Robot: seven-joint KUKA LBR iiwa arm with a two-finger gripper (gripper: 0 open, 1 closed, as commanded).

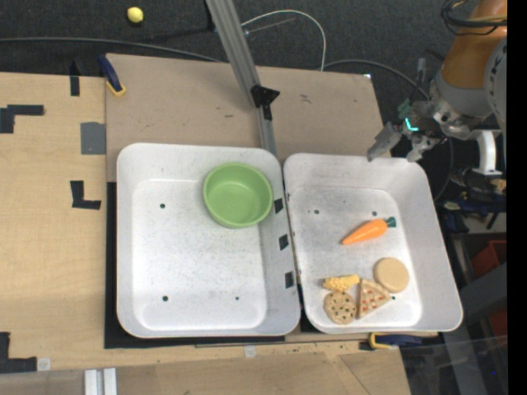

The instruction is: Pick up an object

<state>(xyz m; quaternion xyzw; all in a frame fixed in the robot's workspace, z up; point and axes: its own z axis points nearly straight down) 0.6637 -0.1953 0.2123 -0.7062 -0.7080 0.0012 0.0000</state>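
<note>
The gripper (397, 147) hangs just over the far rim of the right bin (428, 220), near its far right corner, and its two fingers stand apart with nothing between them — released, holding no object. Behind it the grey arm with the orange band (469, 64) rises toward the right edge of the bench.

In the right bin, the carrot (365, 231) lies near the middle, tilted, well apart from the gripper. Toward the near edge sit a round tan biscuit (391, 274), a small corn cob (341, 283), a pizza slice (372, 297) and a round cookie (338, 307) — the last three clustered close together.

The left bin (148, 245) carries a green bowl (238, 194), upright, near its far right corner.
</note>
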